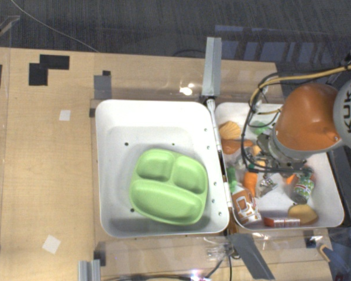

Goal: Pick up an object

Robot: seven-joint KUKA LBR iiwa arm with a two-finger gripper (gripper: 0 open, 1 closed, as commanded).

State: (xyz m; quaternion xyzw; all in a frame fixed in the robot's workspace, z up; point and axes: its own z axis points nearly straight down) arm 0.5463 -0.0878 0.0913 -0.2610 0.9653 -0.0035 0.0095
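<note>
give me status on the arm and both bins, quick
Gripper low in right white bin, over cluttered small items. Nothing seen held. Orange carrot-like piece and brown-labelled bottle beside it. Green divided plastic tray lies in left white bin.

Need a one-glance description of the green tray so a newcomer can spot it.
Start at the left white bin, the one away from the arm. The light green plastic divided tray lies on its floor toward the near edge, turned at a slight angle. It has three compartments, unlike the small cluttered items in the right white bin.
</note>
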